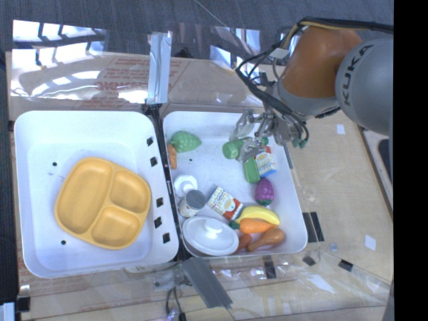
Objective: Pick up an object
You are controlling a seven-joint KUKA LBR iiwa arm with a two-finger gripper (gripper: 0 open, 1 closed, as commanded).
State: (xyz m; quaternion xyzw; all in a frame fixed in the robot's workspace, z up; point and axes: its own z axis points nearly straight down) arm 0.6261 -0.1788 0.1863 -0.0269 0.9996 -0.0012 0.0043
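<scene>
My gripper (pixel 249 138) hangs over the upper right part of the right bin (pixel 214 122), just above a small green toy (pixel 232 150) and a green pepper-like piece (pixel 251 171). Nothing shows between its fingers. Below it lie a juice carton (pixel 267 162), a purple eggplant-like toy (pixel 265 191), a banana (pixel 259 215), and a carrot (pixel 261 238). A green lettuce toy (pixel 185 141) sits at the bin's upper left.
The left bin (pixel 40 132) holds a yellow divided plate (pixel 101 202). In the right bin's lower left are a white bowl (pixel 210 236), a grey can (pixel 194 200), a white cup (pixel 185 184) and a small snack box (pixel 224 201).
</scene>
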